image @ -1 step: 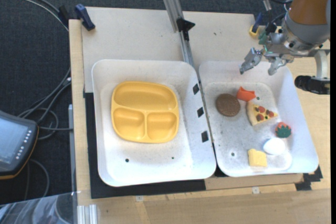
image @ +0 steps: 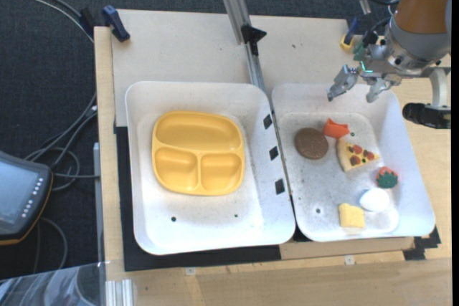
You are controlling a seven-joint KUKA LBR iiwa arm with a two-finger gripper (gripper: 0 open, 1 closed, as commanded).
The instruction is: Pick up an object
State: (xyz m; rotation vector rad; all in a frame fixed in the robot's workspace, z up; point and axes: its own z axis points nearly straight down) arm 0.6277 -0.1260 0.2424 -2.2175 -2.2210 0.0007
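Left bin [image: 143, 226]: yellow tray [image: 198, 153]. Right bin [image: 416, 204]: toy foods (maybe six). Gripper [image: 361, 86] spread, holding nothing.

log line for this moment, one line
gripper: open, above right bin's far edge | holding: nothing | nearest: small orange piece, round brown cookie | yellow divided tray: left bin

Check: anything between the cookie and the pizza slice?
Yes. In the camera view an orange piece sits between the cookie and the pizza slice, slightly toward the bin's far side; otherwise it's bare bin floor.
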